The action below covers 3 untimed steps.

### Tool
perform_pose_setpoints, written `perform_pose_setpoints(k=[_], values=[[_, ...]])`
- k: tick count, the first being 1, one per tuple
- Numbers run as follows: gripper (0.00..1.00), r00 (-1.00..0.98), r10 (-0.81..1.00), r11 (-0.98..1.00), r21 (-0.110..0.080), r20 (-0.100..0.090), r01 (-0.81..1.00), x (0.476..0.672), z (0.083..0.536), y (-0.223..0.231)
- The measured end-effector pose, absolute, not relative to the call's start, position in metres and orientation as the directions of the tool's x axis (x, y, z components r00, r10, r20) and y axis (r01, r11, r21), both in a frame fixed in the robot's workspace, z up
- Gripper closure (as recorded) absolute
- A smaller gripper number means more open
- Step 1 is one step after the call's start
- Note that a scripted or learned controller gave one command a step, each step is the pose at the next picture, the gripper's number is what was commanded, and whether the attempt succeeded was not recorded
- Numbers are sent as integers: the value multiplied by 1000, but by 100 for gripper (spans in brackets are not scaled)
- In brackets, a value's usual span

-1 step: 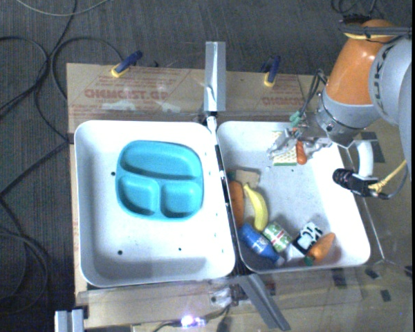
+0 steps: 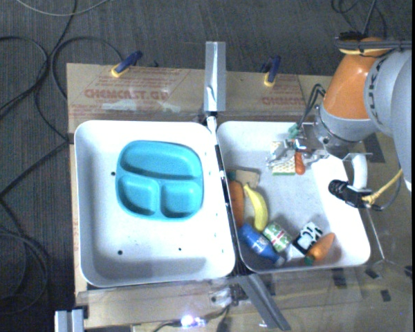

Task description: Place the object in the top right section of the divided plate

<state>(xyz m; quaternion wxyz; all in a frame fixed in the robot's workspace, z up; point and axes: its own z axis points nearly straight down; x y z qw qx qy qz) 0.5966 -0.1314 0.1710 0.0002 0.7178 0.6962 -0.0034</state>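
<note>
Two shallow white bins are seen from above, side by side on a brown bench. In the left bin (image 2: 97, 254) a blue divided plate (image 2: 160, 179) lies flat, with one long section along its far edge and two smaller sections along its near edge. All three sections are seen bare.

The right bin (image 2: 346, 227) holds a cluster of objects along its left and near sides: a carrot (image 2: 236, 200) lying just beside a yellow banana (image 2: 256, 205), a blue bottle-like item (image 2: 256, 244), a small green-labelled can (image 2: 277, 237), a black-and-white object (image 2: 306, 238), and an orange object (image 2: 321, 247) near the front right corner.

The grey arm with its orange band (image 2: 353, 92) reaches in from the right, and the gripper (image 2: 296, 156) is positioned low over the far part of the right bin. A small orange-red object (image 2: 299, 162) is seen at the gripper's tip, beside a pale, patterned flat item (image 2: 283, 164). Whether the claw is open or closed on anything cannot be told.
</note>
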Motion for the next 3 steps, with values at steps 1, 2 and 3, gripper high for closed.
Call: perform_pose_setpoints(k=[1, 2, 3], values=[[100, -405, 914, 405, -1, 1, 914, 586, 219, -52], [100, -630, 776, 630, 0, -3, 776, 587, 316, -22], [100, -590, 808, 590, -2, 1, 808, 576, 246, 43]])
